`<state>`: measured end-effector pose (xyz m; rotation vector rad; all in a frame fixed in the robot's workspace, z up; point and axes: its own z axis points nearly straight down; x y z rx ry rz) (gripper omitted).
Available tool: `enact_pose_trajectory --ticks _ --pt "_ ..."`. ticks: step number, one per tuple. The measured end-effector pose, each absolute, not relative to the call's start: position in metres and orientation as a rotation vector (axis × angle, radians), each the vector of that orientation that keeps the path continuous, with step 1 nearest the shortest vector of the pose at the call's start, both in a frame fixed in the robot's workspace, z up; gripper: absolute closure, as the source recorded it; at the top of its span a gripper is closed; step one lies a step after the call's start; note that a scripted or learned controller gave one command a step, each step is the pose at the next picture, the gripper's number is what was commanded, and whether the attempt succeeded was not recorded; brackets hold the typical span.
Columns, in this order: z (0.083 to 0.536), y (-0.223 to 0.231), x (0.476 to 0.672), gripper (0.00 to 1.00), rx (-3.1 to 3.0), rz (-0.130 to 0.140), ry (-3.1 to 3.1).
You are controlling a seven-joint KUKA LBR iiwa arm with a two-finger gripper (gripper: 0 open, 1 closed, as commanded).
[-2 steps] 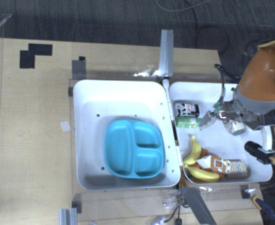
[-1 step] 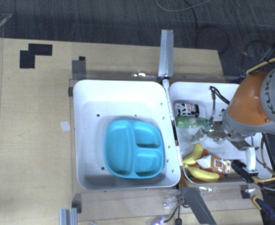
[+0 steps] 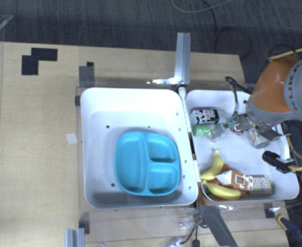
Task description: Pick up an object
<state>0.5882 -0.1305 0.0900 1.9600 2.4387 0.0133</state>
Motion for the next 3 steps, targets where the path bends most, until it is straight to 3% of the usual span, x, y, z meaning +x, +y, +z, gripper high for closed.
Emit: enact_pose_trajectory --ticks 1,2,3 --pt "0.091 -0.12 0.492 0.0 1.894 0.013 2.488" --pt "0.091 -0.181 0.542 0.0 1.731 0.01 2.601" --pt "0.089 -0.204 0.616 0.0 1.561 0.007 2.711"
